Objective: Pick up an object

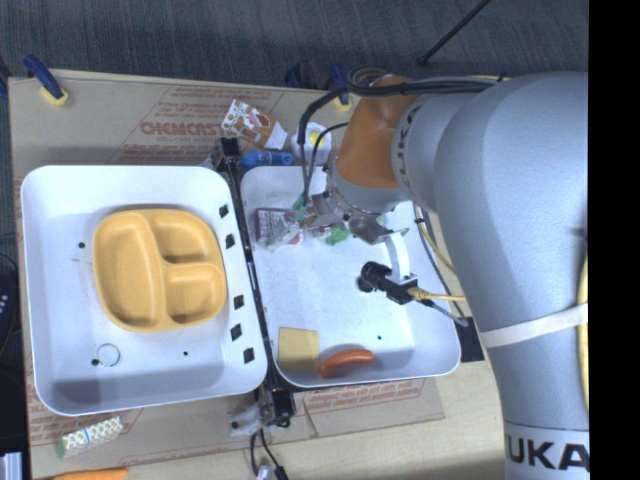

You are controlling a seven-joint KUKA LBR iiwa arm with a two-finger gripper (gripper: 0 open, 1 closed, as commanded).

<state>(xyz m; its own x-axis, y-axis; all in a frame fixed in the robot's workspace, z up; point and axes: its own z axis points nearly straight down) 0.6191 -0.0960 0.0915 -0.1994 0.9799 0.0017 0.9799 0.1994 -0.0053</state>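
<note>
The grey arm (500, 238) reaches in from the right, bulking over the right bin's (345, 373) right side. Its orange band (368, 143) sits above the bin's far edge. Below the band the wrist points down into the bin's far end, where the gripper (325, 218) sits low, near the bin's far-left corner.

Orange sausage (346, 360) lies beside yellow block (298, 348).

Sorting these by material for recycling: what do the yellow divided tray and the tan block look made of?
Yellow divided tray: likely moulded plastic, smooth with a soft sheen and rounded compartment edges. Tan block: looks like foam or sponge, matte with no glare, though wood can't be ruled out.
</note>
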